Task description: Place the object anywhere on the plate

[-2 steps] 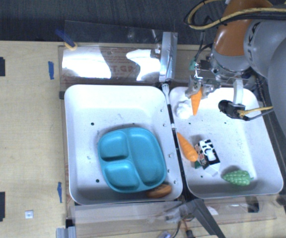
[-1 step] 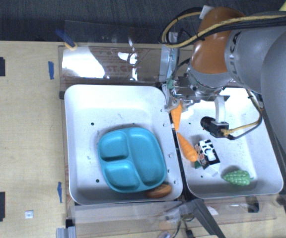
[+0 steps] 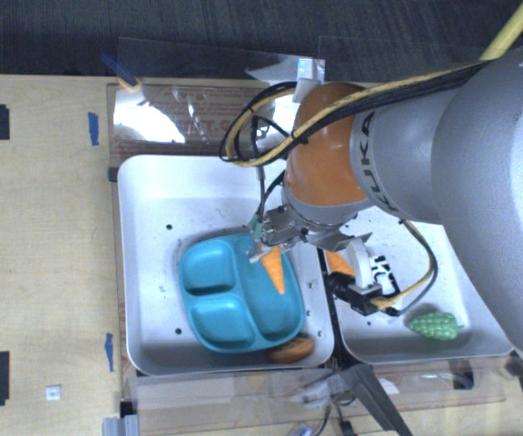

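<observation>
A blue divided plate lies in the left white bin. An orange carrot-shaped piece rests on the plate's right compartment, pointing toward the front. Its upper end reaches up to my gripper, which hangs right over the plate's far right corner. The wrist and the orange band hide the gripper's tip, so whether it still holds the carrot cannot be told.
A brown rounded piece lies at the left bin's front edge, next to the plate. The right bin holds a green bumpy object and an orange piece near the cables. The big grey arm covers the right side.
</observation>
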You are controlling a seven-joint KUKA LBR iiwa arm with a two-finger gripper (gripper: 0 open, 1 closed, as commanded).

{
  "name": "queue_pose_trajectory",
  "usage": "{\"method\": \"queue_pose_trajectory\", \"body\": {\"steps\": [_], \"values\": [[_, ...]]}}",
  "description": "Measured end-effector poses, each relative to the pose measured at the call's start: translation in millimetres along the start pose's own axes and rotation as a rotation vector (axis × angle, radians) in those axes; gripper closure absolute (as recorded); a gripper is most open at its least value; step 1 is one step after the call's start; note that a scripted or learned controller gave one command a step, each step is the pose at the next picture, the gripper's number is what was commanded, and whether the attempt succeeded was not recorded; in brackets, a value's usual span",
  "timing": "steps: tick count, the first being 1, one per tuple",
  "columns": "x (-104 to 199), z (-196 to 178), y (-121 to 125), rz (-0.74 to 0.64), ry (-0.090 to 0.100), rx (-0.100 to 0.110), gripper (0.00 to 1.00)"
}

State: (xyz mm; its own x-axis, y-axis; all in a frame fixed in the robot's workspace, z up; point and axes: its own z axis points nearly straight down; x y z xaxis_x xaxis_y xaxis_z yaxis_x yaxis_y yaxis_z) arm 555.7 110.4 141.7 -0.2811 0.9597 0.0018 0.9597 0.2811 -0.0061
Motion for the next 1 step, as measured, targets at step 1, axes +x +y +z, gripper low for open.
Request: {"method": "queue_pose_trajectory", "body": {"steps": [1], "values": [[-1.2,-0.8,0.4,0.002,-0.001,-0.002,0.00]]}}
